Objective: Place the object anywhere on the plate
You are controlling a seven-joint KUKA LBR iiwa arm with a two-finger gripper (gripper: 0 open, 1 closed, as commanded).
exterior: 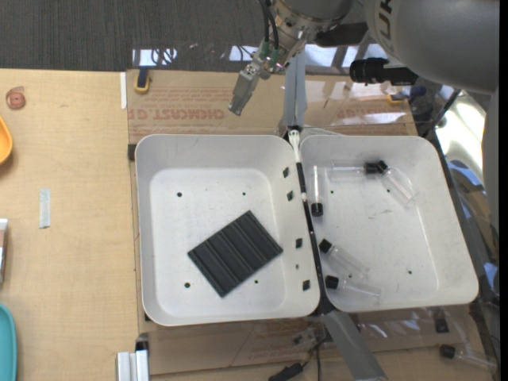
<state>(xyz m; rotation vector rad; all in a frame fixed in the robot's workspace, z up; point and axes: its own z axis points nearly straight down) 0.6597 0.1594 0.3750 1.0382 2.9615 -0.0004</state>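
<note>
Black ribbed plate point(235, 252) is sitting bare well below the gripper point(242, 94), clear tubes point(387, 177) are waiting off to its lower right, grip state unreadable, placing not started.

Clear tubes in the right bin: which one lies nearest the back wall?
The clear tube with the black cap; the other tubes lie along the divider and front.

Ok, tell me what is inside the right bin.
The right bin holds several clear plastic tubes with black caps: one near the back, one along the left wall, two toward the front left. Whether the transparent tubes contain anything cannot be judged.
</note>
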